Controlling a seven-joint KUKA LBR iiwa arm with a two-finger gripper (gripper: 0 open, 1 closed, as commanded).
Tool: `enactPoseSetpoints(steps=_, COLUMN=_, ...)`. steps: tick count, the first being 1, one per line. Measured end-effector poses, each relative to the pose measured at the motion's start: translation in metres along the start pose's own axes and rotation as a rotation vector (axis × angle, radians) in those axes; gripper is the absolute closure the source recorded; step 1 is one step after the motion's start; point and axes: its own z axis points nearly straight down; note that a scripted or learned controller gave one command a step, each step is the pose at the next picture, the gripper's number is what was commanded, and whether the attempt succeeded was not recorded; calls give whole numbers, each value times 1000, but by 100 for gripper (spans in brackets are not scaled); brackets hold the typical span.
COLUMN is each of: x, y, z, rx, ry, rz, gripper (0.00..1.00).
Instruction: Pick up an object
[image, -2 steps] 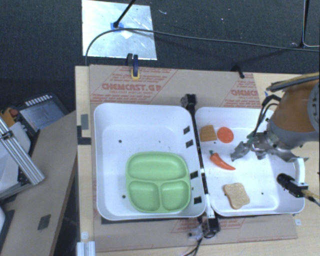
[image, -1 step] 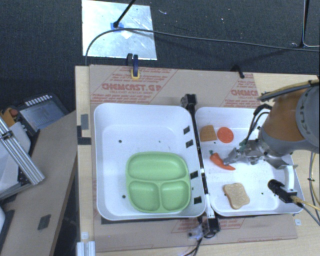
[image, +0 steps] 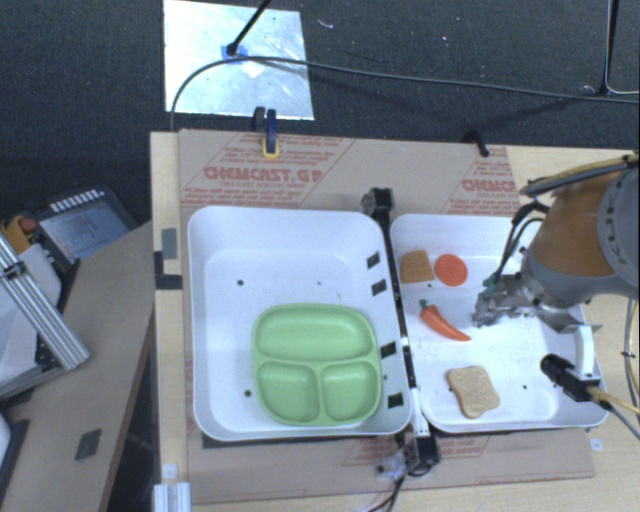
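carrot (image: 443, 323) just left of jaws (image: 484, 312) (right bin (image: 520, 412)), apart

Left bin (image: 215, 250) is mostly hogged by the green divided tray (image: 315, 362), so only the back strip is open floor. Right bin (image: 520, 390) has room in the middle and front right, with the carrot (image: 443, 322), toast slice (image: 472, 390), cracker (image: 416, 266) and tomato slice (image: 451, 269) crowding its left side.
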Motion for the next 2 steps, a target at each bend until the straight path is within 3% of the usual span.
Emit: enactPoseSetpoints(steps=2, x=1, y=1, z=-116, rx=0, ry=1, rz=-3, gripper=100)
